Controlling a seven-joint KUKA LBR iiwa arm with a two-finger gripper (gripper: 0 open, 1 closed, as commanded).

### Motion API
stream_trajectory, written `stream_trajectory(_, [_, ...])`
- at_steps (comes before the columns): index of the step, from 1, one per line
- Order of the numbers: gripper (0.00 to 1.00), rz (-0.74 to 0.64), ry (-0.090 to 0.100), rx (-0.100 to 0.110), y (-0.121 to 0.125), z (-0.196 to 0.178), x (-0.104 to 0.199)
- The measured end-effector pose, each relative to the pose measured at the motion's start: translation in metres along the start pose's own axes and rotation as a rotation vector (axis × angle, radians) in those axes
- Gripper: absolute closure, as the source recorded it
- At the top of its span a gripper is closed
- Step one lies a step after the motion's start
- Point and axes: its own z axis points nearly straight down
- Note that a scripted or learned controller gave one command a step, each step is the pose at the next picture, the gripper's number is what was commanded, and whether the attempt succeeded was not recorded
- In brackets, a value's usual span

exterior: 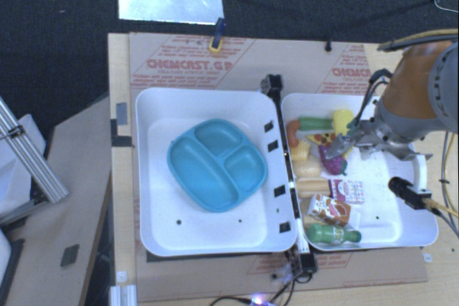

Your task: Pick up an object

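The gripper (343,143) hangs low over the right bin (401,226), by the purple toy (334,161); whether it grips anything cannot be told. Toys crowd that bin's left wall: a green piece (314,123), yellow piece (343,119), cartons (330,209) and green bottle (333,234). Its right half lies open. The left bin (158,175) holds a blue tray (216,165).

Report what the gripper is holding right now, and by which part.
It cannot be told. The gripper sits low in the right bin, right at the purple toy, but no object shows clearly between its fingers.
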Motion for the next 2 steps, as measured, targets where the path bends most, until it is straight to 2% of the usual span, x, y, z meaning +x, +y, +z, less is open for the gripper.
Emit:
stream_trajectory(1, [0.0,0.001,-0.003,-0.005,0.001,0.042,-0.001])
stream_trajectory(2, [1.0,0.0,-0.003,-0.005,0.002,0.031,-0.001])
